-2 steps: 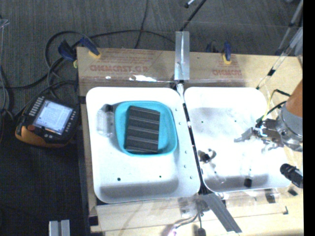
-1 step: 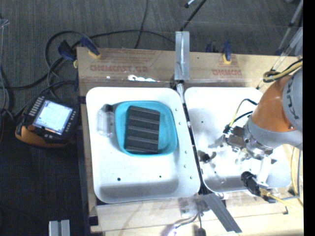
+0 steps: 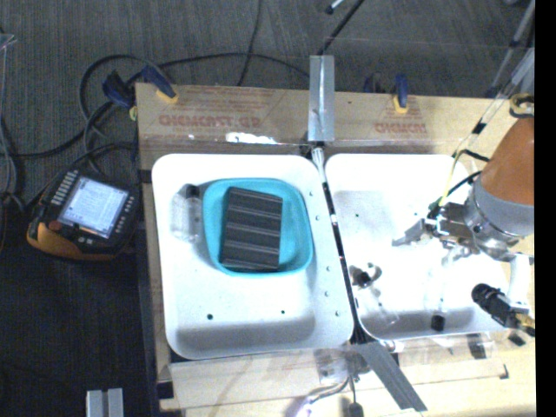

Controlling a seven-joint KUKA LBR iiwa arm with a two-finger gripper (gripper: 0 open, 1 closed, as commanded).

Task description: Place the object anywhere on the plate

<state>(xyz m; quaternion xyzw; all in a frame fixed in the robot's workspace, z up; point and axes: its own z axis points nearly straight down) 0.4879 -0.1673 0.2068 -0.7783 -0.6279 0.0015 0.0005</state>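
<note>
Two shallow white bins sat side by side on the wooden bench, and we looked at the near part first. The left bin (image 3: 243,320) had a bare white floor at its near end. In the right bin (image 3: 391,198), a small dark bit (image 3: 439,321) lay close to the near wall, and another small dark thing (image 3: 369,274) lay a little farther in, by the wall between the bins.

Past that, the gripper (image 3: 426,231) hung over the right bin, on the grey and orange arm (image 3: 508,189) coming in from the right. We could not tell if it was open or closed, and we saw nothing held in it.

In the left bin, the dark grey ribbed block (image 3: 252,228) lay flat on the blue plate (image 3: 300,233). A clear bottle (image 3: 184,208) lay just beside the plate, on its left.

Farthest off, a brown cardboard wall (image 3: 226,115) stood behind the bins, with a blue clamp (image 3: 156,81) on its corner.
</note>
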